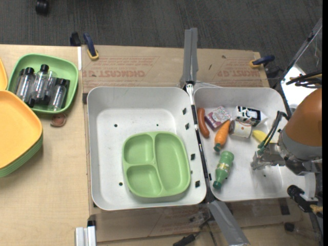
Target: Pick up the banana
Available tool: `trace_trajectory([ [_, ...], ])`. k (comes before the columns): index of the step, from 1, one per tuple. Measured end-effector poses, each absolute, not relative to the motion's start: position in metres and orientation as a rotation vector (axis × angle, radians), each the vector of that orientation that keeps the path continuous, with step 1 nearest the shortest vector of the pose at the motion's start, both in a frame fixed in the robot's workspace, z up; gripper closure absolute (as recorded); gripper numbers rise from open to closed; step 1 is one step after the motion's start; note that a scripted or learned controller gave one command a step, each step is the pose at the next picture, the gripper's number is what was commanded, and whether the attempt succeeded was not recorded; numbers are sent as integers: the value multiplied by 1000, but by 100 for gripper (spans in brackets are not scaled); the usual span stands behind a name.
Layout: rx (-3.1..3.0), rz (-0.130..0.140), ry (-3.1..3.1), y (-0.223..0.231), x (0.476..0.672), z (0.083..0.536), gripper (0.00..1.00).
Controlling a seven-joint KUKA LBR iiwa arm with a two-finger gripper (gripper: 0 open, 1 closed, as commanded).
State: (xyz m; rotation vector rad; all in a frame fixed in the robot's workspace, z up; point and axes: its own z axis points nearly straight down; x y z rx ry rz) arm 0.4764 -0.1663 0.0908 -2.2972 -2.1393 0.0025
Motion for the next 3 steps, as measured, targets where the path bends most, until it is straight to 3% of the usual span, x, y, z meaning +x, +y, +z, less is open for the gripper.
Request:
trace_trajectory([
  [1,-2349,3,-2084,-210,512,108,100],
  [2,-2332,2,-2101,-218,494,91,100],
  [3,-2314,2,-2124,-201,515,113,100],
])
